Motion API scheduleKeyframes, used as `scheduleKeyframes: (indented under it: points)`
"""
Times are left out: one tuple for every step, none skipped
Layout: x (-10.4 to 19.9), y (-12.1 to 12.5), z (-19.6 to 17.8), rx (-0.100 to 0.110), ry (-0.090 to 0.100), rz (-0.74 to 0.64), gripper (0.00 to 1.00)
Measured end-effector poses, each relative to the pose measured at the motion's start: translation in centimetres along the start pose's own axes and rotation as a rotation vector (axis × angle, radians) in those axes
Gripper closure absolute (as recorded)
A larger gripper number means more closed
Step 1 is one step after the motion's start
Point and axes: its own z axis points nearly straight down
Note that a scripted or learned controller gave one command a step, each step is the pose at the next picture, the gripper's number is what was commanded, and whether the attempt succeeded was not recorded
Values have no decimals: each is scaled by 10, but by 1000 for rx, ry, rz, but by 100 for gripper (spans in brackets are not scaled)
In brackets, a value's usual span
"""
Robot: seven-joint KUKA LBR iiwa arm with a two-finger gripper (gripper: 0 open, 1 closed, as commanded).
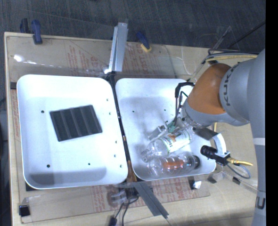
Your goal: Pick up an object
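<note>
Closest to the camera edge of the bench there's some metal bracket stuff sitting just below where the two bins meet. Moving up, the right bin has a little pile of clear plastic bottles in its near right corner: one lying on its side with brownish liquid and a dark cap, another with a white label tilted just above it, touching, plus some crumpled clear plastic beside them. The gripper is down right at that labelled bottle, but honestly I can't tell how it's set or whether it's got anything, the wrist blocks it. The left bin holds a flat dark ribbed panel near its middle. At the far edge, blue clamps grip the board.
</note>
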Motion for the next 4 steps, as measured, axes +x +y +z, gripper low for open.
scheduleKeyframes:
  points:
    - [0, 1, -11, -1, -1, -5, 100]
    - [0, 1, -11, -1, -2, -5, 0]
    - [11, -24, 0, -2, 0, -96, 0]
    - [11, -23, -10, -3, 0, -101, 100]
